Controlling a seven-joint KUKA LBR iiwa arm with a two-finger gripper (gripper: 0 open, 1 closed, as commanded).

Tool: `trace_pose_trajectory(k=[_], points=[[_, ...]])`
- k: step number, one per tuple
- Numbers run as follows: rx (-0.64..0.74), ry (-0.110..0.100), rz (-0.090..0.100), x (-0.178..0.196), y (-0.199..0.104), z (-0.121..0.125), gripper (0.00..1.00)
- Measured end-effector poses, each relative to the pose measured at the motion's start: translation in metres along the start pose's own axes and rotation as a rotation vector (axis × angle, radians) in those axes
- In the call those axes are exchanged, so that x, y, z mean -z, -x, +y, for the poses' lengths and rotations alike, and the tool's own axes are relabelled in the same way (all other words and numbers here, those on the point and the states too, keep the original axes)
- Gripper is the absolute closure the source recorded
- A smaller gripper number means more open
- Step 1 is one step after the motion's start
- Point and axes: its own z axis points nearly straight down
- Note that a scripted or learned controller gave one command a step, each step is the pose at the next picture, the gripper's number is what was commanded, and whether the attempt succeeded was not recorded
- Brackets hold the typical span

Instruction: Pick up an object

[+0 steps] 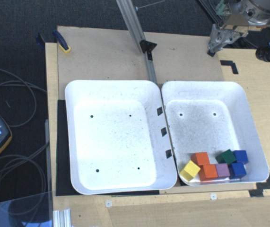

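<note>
1. The gripper [218,42] hung in the upper right of the frame, above the bare table [187,51] and well apart from both bins; it looked parked high, probably to leave the camera a free look down.
2. I could not tell whether its jaws were open or closed, as they were small and seen at a slant. Nothing showed between them.
3. The task's things, a cluster of small blocks, lay in the lower right corner of the right bin [191,91]: a yellow block [189,170], two orange blocks [202,159], a purple block [222,170], a green block [226,156] and two blue blocks [240,157], mostly touching one another.
4. Packed against the bin's wall, they likely left little room for jaws to close around one.
5. The left bin [106,91] sat beside it at centre left.
6. No pick looked begun.
</note>
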Motion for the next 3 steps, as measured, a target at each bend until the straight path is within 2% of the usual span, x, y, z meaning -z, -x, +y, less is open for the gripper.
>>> trace_pose_trajectory(k=[2,3], points=[[0.002,0.007,-0.002,0.022,0.0,0.002,1.0],[-0.02,-0.035,0.003,-0.011,0.113,0.013,1.0]])
